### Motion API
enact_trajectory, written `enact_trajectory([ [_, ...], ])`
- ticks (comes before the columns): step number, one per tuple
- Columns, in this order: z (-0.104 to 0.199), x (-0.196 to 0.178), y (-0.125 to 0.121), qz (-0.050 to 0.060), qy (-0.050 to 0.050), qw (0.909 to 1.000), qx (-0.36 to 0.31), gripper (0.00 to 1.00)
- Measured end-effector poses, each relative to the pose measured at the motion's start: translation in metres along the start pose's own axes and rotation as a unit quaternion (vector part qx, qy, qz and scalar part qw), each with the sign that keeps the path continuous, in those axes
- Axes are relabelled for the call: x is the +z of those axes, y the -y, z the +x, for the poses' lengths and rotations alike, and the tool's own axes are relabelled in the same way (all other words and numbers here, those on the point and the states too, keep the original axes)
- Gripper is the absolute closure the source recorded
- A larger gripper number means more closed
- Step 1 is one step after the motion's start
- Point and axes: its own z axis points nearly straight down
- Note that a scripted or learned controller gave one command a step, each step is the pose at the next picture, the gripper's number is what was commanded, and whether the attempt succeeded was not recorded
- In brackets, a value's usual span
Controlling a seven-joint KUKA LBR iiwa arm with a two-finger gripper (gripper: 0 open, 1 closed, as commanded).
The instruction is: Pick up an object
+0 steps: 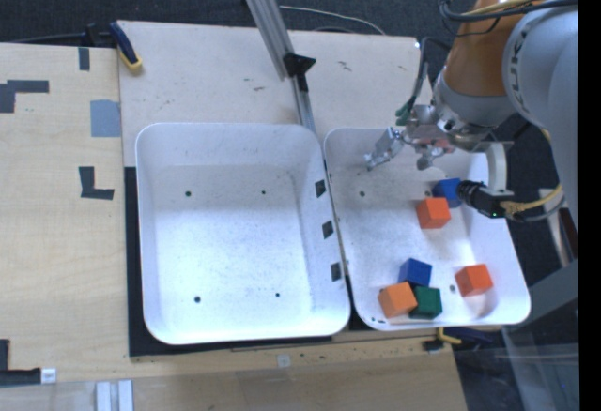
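Note:
Several small blocks lie in the right bin (pixel 366 240). An orange cube (pixel 433 212) sits beside a blue block (pixel 449 190) near the bin's right wall. At the front lie a blue cube (pixel 414 272), an orange cube (pixel 398 298), a green cube (pixel 427 302) and a red-orange cube (pixel 473 280). My gripper (pixel 404 154) hangs over the far end of the right bin, up and to the left of the orange cube and blue block. It is open, with nothing between its fingers (pixel 380 154).
The left bin (pixel 235 231) stands beside the right one. A slanted metal rail (pixel 268 15) runs from the top of the view down to the gap between the bins. A yellow-handled tool (pixel 127 48) lies at the bench's far left.

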Motion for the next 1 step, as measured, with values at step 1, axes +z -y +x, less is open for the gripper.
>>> enact_trajectory([
  [1, -0.0823, 0.0233, 0.0174, 0.002, 0.002, 1.0000, 0.004, 0.00],
])
